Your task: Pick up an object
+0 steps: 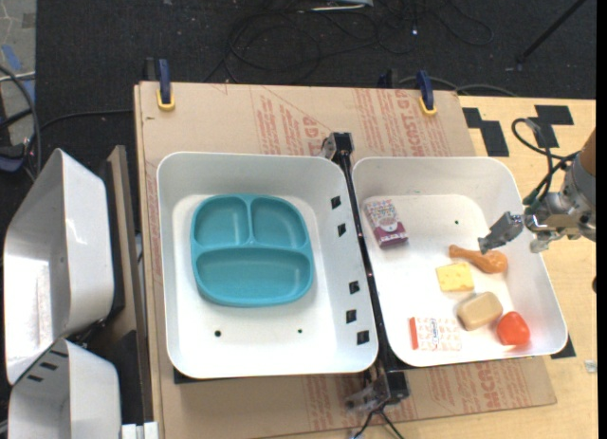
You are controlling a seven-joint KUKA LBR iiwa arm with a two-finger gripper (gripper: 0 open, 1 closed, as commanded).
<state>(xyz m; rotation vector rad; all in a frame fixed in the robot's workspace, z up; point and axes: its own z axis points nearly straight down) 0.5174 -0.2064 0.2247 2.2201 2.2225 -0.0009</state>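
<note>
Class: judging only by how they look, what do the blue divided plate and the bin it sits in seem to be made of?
Blue divided plate: probably moulded plastic, matte; even colour, soft rounded ridges between compartments.
Left bin: probably thin plastic, smooth white with slight sheen; rounded corners, shallow curved walls. Coated metal can't be excluded.

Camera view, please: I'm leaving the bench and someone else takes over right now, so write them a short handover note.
Gripper: over the right bin's right side, just above the orange spoon-shaped piece; whether it is open or shut cannot be told, and nothing is seen in its grasp.
Right bin also holds: purple-and-white packet, yellow cheese wedge, tan bread-like lump, red-orange ball, red-and-white flat pack.
Left bin: teal divided plate.
Done: no object lifted.
Left: grasp one object and raise it, probably the orange piece.
</note>
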